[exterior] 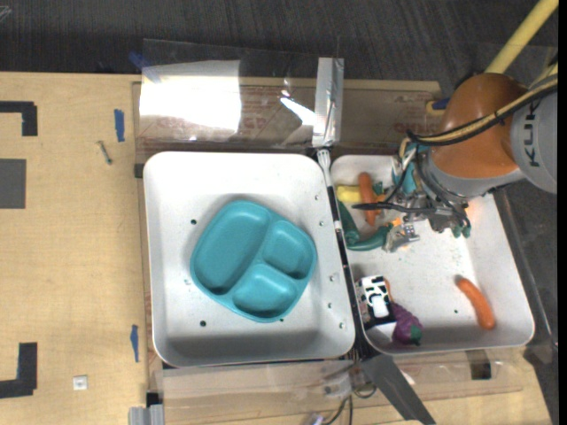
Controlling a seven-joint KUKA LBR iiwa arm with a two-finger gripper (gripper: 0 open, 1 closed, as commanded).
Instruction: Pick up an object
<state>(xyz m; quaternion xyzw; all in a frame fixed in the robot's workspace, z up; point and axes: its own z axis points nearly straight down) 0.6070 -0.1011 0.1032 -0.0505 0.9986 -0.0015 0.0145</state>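
Note:
My gripper (406, 228) hangs low over the upper left part of the right bin (509, 277), under the orange wrist band. Right beside it lie a green curved toy (357, 235) and an orange and yellow piece (365, 189) near the bin's left wall. Whether anything sits in the gripper is hidden by its own body. An orange sausage-shaped object (475, 302) lies at the bin's lower right. A purple object (407, 325) and a black-and-white item (376, 296) rest at the lower left.
The left bin (168, 184) holds a teal divided plate (254, 259) in its middle. A clear plastic sheet (230, 104) lies behind the bins. A ridge (341, 264) divides the two bins. The arm and its cables cover the right bin's upper right corner.

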